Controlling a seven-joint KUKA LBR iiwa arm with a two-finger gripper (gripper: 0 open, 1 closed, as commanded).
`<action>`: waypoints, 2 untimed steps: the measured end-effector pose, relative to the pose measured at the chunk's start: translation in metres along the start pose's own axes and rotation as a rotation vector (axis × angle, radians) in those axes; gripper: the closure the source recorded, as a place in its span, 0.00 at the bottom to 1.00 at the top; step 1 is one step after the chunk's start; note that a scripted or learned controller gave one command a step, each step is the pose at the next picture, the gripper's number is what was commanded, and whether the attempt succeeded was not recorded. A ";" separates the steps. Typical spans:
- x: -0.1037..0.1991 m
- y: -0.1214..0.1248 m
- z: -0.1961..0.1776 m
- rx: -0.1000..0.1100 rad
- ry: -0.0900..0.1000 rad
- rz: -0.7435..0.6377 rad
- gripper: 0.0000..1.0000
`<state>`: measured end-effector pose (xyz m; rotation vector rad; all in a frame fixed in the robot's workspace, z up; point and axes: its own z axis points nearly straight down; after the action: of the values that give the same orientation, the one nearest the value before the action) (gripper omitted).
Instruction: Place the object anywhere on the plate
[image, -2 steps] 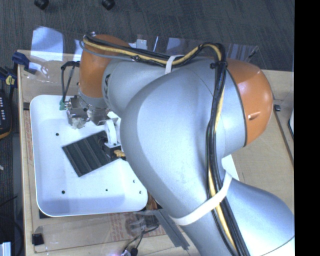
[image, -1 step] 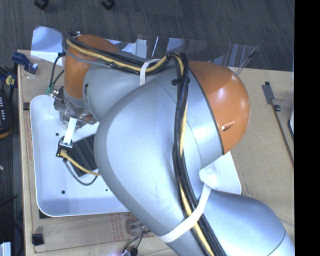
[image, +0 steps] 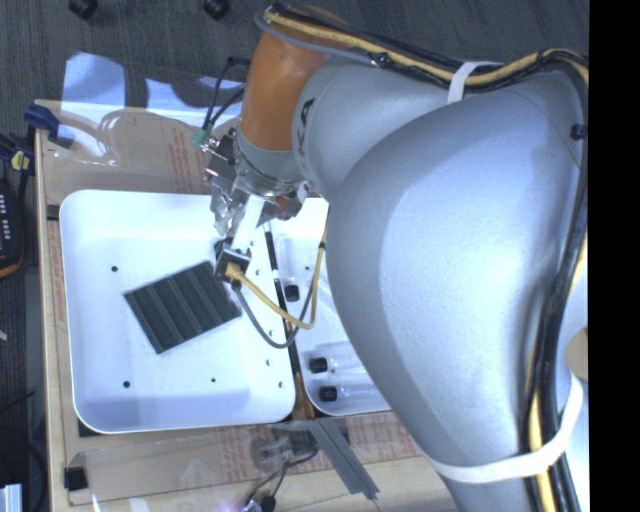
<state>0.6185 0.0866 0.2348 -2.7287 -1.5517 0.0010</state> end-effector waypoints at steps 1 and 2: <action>0.073 -0.006 -0.029 -0.004 0.001 0.615 1.00; 0.122 -0.046 -0.075 -0.004 0.001 0.544 1.00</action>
<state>0.6415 0.2147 0.3095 -3.0485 -0.7626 -0.0026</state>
